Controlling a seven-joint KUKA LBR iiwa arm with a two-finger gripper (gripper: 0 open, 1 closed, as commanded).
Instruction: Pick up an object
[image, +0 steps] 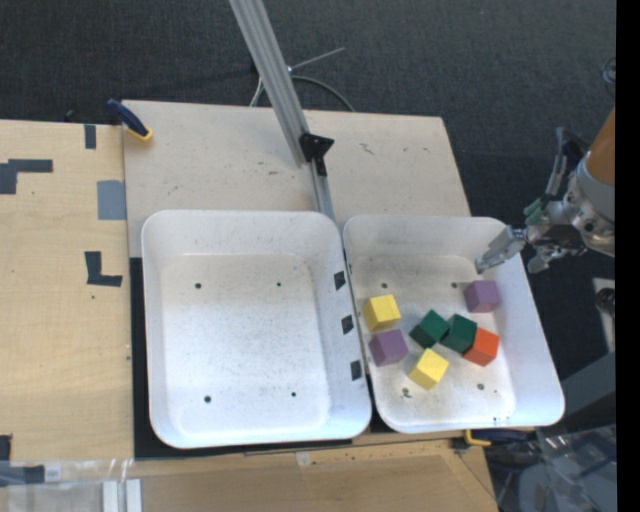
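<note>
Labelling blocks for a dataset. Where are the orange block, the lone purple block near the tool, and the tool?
orange block (483, 346), camera view, top face.
purple block (482, 295), camera view, top face.
tool (515, 250), camera view, between fingertips.

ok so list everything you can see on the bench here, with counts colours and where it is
bins: 2, white, side by side; left bin, right bin
yellow blocks: 2, right bin; one mid-left, one nearer the front
purple blocks: 2, right bin; one left, one toward the right wall
green blocks: 2, dark green, right bin centre, side by side
orange block: 1, right bin, against the right green block
metal rail: 1, grey, slanting from the top down to the bins' gap
clamp: 1, blue and yellow, bench's far left corner
gripper: 1, grey, over the right bin's right rim, holding nothing visible
</note>
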